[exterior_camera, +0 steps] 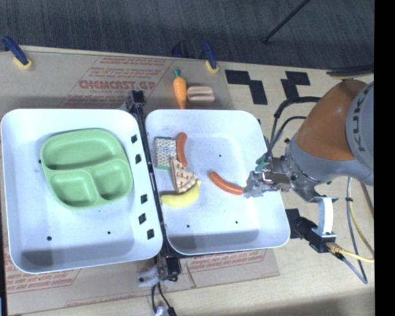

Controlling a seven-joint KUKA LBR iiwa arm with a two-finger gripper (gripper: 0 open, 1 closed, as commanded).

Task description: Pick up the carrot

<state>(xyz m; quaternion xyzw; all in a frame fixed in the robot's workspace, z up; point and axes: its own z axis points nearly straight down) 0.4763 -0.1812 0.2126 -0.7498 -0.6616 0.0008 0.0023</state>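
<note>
Left bin (13, 176), shallow white plastic with rounded corners, sat at the left of the bench (355, 295). Inside it lay a pale green divided plate (85, 166), smooth, three compartments, with bare white floor all round it, widest along the near edge.

Black clips ran down the seam between the two bins. Right bin (210, 232), same white plastic, held a cluster against its left wall: a speckled packet (164, 151), a reddish sausage (182, 147) upright beside it, a waffle-patterned wedge (182, 175) and a yellow banana (181, 198) curved beneath, touching the wedge. A second orange-red sausage (225, 183) lay alone toward the right, slanted. Far right corner and near half of that bin's floor were open.

Carrot (179, 91), orange with a green top, tapered, lay outside both bins on the cardboard just beyond the right bin's far rim, standing lengthwise far-to-near. A tan-and-brown hot-dog-like bun (200, 95) lay just to its right, close beside it. Blue clamps held the cardboard's far edge.

Tool (258, 182) hung over the right bin's right rim, right next to the slanted sausage's right end, well apart from the carrot. Fingers were small and blurred: couldn't tell whether spread or closed, nothing seen between them. Grey arm with orange band (329, 124) filled the right side; cables trailed on the bench near it.
</note>
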